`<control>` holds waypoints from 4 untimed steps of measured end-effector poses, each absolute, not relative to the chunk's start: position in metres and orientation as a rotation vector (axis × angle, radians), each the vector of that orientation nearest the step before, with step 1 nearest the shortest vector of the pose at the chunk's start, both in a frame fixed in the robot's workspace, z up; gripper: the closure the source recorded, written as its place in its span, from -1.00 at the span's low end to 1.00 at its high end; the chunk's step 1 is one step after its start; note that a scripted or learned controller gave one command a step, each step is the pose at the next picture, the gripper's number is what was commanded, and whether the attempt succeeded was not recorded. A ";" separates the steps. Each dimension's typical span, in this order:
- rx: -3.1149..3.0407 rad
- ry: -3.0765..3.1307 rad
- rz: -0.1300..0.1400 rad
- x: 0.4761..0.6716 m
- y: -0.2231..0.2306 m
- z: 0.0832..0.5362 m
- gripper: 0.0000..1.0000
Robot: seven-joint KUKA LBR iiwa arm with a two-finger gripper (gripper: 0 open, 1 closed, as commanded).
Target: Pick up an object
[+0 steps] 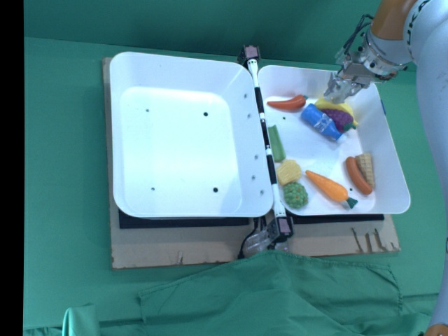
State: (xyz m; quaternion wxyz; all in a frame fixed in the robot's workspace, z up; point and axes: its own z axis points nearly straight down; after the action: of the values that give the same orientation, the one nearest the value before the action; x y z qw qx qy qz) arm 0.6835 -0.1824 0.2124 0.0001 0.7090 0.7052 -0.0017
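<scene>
Claw low over the far edge of the right bin, just above a yellow piece; open or closed, cannot tell. Crowded beside it: purple grapes, blue bottle, red chili. Nearer: green strip, corn, broccoli, carrot, sausage. Left bin alongside on the green surface.

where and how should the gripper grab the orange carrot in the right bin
Grip the carrot across its thick orange middle, coming straight down from above. It lies flat on the right bin floor, slanting from upper left to its green tip at lower right, so the fingers should close across that axis. There looks to be open floor on both long sides; the broccoli sits nearest its blunt end.
</scene>
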 end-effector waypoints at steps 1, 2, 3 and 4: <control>2.221 2.212 0.002 0.688 -0.181 0.214 1.00; 2.217 2.214 0.005 0.702 -0.166 0.227 1.00; 2.230 2.229 -0.001 0.701 -0.185 0.185 1.00; 2.211 2.217 0.014 0.702 -0.129 0.269 1.00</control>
State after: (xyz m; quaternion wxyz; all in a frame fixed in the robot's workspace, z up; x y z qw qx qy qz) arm 0.7025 -0.1291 0.2687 0.0055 0.7061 0.7080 0.0043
